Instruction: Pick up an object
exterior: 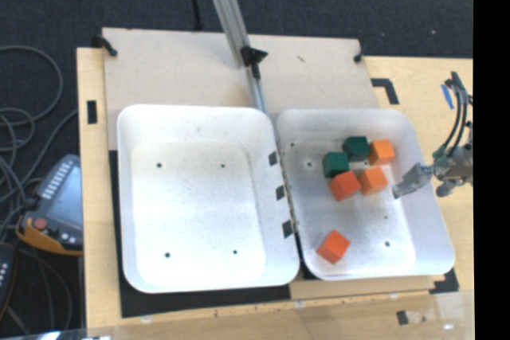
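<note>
Reaching in from the right edge of the pale wooden worktop [335, 314], the grey hand [414, 181] hangs over the right rim of the right shallow white plastic bin [430, 251], just beside the cluster of blocks; whether it is wide or narrow I cannot tell, and nothing shows between its tips.

Inside that right bin, toward its far right corner, five small blocks sit bunched together. A dark green cube [356, 146] lies farthest back, with a second green cube [335, 164] touching it on the side toward the bin's left wall. An orange cube [383, 152] sits just beside the first green one, nearest the right rim. In front of these, a red-orange cube [345, 186] and another orange cube [372, 180] lie touching each other, the latter closest to the hand.

Well apart from that cluster, a lone red-orange cube [334, 246] rests near the front edge of the same bin, tilted a little.

The left shallow white plastic bin [135, 171] sits alongside, its right wall touching the other bin's left wall. A slanted aluminium rail [227, 4] rises from the far edge of the worktop, between the two bins. Off the worktop's left edge, a grey and orange handheld pendant [56, 203] lies on the dark floor among black cables [24, 115].
</note>
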{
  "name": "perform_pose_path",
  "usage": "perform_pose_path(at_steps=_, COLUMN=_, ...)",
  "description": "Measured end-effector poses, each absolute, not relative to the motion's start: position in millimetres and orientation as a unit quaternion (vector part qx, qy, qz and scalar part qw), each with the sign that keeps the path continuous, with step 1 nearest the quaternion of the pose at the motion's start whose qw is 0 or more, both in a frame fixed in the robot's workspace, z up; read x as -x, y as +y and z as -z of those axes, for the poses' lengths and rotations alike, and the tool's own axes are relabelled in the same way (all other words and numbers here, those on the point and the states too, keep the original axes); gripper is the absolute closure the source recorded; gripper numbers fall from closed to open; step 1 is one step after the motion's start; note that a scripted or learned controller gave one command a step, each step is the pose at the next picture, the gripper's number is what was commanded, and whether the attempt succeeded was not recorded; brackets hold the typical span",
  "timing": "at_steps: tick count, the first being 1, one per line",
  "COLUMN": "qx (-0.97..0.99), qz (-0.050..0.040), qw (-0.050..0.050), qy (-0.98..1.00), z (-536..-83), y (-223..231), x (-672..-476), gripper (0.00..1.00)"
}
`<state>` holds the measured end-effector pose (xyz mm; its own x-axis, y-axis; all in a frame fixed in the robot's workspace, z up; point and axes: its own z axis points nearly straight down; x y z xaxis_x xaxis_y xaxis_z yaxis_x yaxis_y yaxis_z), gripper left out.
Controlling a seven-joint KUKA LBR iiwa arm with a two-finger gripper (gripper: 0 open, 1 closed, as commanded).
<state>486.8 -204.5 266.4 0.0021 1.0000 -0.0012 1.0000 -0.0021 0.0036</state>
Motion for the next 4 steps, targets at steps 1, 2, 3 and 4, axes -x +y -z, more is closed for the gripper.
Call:
perform_pose_path(at_steps=1, qx=-0.706, qz=0.0013, qw=-0.001, qy=0.708, z=-109.5, y=-189.4, x=-535.3, gripper=0.00)
perform_pose_path(at_steps=2, qx=-0.704, qz=0.0035, qw=-0.004, qy=0.711, z=-99.8, y=-166.9, x=-611.0, gripper=0.00)
perform_pose_path(at_steps=3, qx=-0.704, qz=0.0035, qw=-0.002, qy=0.711, z=-110.7, y=-169.5, x=-609.3, gripper=1.00)
perform_pose_path(at_steps=4, qx=-0.705, qz=-0.0026, qw=0.003, qy=0.709, z=-249.5, y=-123.0, x=-587.2, gripper=1.00)
